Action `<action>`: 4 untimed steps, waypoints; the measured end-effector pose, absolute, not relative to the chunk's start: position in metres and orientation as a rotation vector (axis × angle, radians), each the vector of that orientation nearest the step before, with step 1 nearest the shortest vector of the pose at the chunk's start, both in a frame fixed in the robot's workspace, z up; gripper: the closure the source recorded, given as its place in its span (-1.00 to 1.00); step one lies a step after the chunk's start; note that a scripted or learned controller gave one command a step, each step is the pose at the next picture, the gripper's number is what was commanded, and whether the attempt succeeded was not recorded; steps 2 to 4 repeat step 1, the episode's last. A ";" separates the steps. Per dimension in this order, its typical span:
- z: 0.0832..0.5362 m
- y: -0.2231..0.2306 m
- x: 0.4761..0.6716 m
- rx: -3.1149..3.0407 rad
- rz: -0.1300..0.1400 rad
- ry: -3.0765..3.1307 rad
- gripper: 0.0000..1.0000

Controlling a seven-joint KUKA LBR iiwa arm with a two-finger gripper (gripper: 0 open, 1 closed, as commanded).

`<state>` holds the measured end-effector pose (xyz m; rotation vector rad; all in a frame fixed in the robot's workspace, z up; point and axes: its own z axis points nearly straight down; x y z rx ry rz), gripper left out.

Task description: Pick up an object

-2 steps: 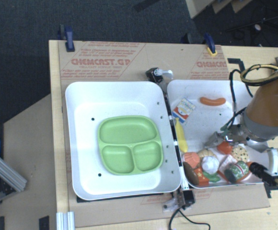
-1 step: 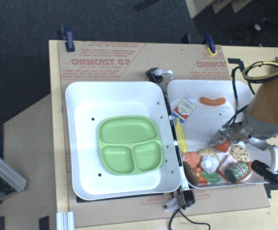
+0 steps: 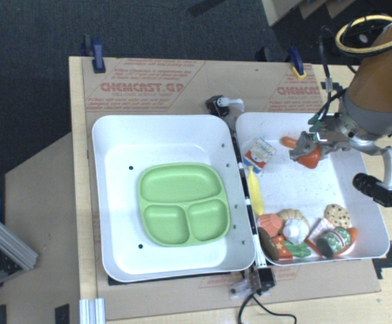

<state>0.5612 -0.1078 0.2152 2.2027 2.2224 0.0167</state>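
Gripper closed on orange-red toy over right bin | looks light, stiff, smooth | hold across middle

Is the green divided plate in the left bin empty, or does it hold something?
Empty. All three compartments of the green plate show bare green, and it lies flat in the left bin.

The arm runs off the right edge. Beneath the gripper, an orange object is partly hidden, its kind unclear.
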 end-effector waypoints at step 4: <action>0.222 -0.032 0.536 2.216 0.002 2.234 1.00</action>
